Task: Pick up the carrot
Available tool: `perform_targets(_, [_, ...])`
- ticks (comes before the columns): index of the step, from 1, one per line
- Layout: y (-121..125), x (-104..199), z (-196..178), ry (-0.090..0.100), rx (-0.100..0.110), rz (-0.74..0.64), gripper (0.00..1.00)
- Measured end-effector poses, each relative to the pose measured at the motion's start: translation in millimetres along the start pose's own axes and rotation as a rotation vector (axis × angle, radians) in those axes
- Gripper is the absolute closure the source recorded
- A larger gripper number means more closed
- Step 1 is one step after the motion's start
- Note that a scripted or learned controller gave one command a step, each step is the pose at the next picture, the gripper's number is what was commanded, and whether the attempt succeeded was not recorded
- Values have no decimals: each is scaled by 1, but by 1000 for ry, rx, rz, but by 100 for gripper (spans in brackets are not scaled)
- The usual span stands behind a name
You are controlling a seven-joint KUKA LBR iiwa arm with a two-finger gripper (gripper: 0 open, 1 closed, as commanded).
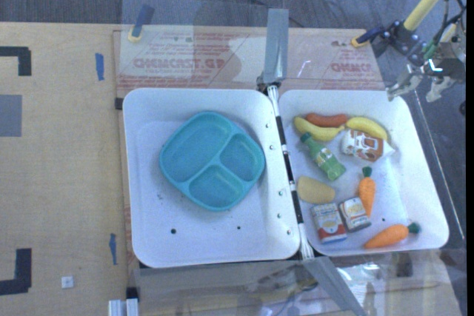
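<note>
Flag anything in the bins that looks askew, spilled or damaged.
Nothing looks spilled or damaged. The tray sits rotated in the left bin. The right bin holds jumbled toy food, including two carrots, lying loose.

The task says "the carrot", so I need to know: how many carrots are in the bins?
2, both in the right bin: one carrot upright near the middle, one carrot lying along the near edge.
</note>
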State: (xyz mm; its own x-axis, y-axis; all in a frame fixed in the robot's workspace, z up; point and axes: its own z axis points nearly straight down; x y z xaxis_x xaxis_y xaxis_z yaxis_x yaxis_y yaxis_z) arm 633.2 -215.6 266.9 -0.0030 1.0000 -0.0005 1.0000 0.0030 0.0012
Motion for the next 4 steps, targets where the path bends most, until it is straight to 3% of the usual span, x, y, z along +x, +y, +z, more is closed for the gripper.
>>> perform_targets(1, [-106, 9, 149, 1, 0, -164, 0])
perform_targets(2, [-109, 71, 149, 2, 1, -305, 0])
perform_targets(3, [-136, 58, 178, -3, -11, -290, 0])
perform_targets(4, [-135, 54, 167, -9, -17, -284, 100])
